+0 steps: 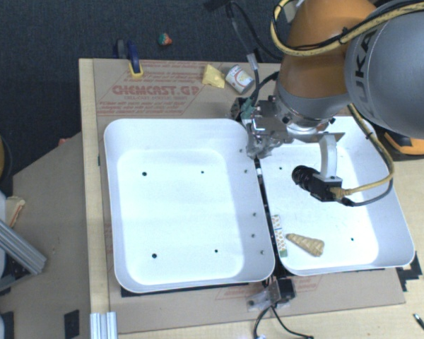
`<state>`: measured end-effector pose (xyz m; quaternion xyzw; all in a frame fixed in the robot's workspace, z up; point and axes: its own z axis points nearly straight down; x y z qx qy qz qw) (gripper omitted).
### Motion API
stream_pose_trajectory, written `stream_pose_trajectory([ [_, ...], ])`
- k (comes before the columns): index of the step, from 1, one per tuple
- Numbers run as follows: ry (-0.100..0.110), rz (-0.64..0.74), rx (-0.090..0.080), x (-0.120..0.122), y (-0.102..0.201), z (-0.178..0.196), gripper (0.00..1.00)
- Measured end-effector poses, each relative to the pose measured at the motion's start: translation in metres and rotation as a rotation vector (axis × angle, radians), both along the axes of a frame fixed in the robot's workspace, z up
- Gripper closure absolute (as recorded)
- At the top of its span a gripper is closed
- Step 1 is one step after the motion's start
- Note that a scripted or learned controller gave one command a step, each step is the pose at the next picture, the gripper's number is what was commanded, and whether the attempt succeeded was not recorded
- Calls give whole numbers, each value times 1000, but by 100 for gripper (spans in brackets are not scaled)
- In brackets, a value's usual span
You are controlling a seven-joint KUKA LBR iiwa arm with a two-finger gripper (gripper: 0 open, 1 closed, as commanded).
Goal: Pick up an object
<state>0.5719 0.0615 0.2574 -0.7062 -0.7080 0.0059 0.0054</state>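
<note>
A tan, cone-shaped object [305, 244] lies flat near the front left corner of the right bin [381, 239]. My gripper [256, 144] points down at the back left corner of that bin, close to the seam between the two bins. It is well behind the tan object and apart from it. The grey arm with its orange band [325, 20] hangs over the back of the right bin and hides much of the floor there. A black fitting [312, 181] with a yellow cable juts from the wrist over the bin's middle.
The left bin [120, 189] lies beside the right one. Behind the bins, a yellow scrap [213, 76], a small white item [238, 78] and a blue clamp [134, 58] rest on the cardboard sheet. Cables hang at the front edge [275, 295].
</note>
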Motion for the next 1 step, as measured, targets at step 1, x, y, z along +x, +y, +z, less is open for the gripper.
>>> stream_pose_trajectory([
  [1, -30, 3, 4, -16, 36, 135, 100],
])
